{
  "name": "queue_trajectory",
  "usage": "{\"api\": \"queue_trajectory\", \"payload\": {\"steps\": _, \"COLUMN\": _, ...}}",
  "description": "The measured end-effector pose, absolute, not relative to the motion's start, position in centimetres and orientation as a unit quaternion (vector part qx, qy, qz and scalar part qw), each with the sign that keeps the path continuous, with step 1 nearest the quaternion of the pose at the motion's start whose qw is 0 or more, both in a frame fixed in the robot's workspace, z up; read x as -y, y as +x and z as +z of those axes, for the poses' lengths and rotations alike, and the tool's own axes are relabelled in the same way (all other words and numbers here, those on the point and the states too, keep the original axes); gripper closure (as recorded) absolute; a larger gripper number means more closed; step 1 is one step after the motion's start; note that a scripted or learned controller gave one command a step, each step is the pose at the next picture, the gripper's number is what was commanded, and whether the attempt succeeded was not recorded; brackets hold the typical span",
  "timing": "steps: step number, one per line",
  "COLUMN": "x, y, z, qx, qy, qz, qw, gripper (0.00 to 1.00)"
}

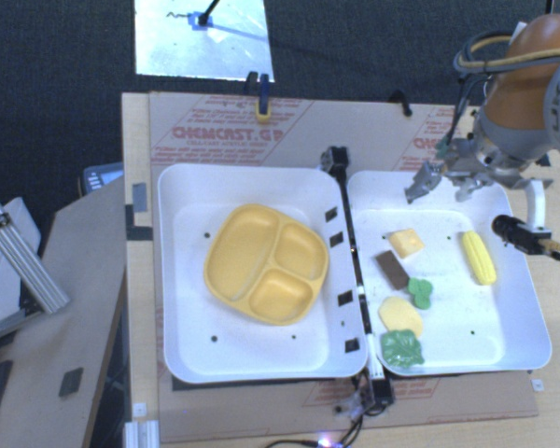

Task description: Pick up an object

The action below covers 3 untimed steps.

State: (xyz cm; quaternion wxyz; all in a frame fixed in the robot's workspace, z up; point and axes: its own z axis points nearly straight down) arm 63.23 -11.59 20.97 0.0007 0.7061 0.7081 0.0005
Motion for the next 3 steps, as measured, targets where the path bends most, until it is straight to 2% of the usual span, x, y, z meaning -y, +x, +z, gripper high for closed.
{"api": "queue_trajectory", "payload": {"steps": 1, "x": 16.1, "y": 57.0, "z": 14.1, "qx": -0.705, "qy": 0.709, "qz": -0.0028, "qw": -0.003, "gripper": 0.00}}
{"api": "queue_trajectory", "payload": {"steps": 2, "x": 15.8, "y": 57.5, "z": 15.6, "qx": -0.708, "qy": 0.706, "qz": 0.0009, "qw": 0.002, "gripper": 1.00}}
{"api": "queue_trajectory", "payload": {"steps": 3, "x": 20.9, "y": 58.2, "z": 9.3, "qx": -0.707, "qy": 0.708, "qz": -0.0004, "qw": 0.001, "gripper": 1.00}}
